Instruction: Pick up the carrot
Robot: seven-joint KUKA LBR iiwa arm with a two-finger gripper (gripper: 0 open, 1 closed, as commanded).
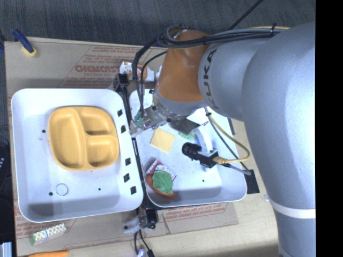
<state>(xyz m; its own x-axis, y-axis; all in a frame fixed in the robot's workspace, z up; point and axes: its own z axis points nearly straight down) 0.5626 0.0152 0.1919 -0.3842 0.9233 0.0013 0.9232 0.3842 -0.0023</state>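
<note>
Arm over right bin (236, 189), wrist above its upper-left part; gripper (143, 119) near divider, grip state cannot tell. Carrot (161, 189), orange with green top, lies at bin's lower-left corner, well apart from gripper. Yellow divided tray (83, 138) in left bin (32, 197)

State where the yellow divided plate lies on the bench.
In the camera view the yellow divided plate lies in the left white bin, across the divider from the pale yellow square in the right bin.
</note>
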